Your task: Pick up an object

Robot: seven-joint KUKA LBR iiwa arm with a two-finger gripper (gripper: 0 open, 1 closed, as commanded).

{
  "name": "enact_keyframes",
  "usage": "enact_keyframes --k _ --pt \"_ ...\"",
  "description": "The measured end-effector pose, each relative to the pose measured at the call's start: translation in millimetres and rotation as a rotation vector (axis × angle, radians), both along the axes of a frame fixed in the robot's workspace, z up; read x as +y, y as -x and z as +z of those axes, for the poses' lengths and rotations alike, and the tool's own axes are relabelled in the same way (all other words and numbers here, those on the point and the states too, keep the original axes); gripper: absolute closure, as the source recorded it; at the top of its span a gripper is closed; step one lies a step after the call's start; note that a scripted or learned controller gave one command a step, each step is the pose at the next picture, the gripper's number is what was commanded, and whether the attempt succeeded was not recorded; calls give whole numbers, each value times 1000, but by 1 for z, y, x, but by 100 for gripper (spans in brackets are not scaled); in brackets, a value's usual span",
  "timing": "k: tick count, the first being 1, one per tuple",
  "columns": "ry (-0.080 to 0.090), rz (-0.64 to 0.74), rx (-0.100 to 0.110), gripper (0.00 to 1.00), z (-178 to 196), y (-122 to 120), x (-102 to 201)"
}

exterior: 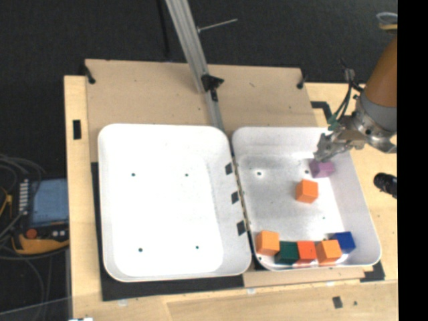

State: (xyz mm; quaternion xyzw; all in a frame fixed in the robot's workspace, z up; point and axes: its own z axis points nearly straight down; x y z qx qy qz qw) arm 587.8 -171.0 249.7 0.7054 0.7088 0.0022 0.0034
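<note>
Five blocks (pixel 304 248) bunched along the near wall of the right bin (pixel 267 146), hard to grab there. Farther in, one orange block (pixel 307 190) sitting free. Beyond it, a purple block (pixel 324 168) right under the hand (pixel 326 150), likely the pick. Cannot tell how wide the hand is, or whether anything is held. Left bin (pixel 114 179) just beside, on the counter (pixel 267 82).

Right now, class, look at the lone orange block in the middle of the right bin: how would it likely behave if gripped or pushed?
The orange block looks like a rigid cube, so it probably keeps its shape when gripped. Its flat faces suggest it would slide, not roll. It sits apart on the right bin floor, so a push would likely move it alone.
</note>
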Motion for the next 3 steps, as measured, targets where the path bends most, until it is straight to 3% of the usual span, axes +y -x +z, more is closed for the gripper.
enact_keyframes --k 3 --pt "-4 3 9 100 18 24 150"
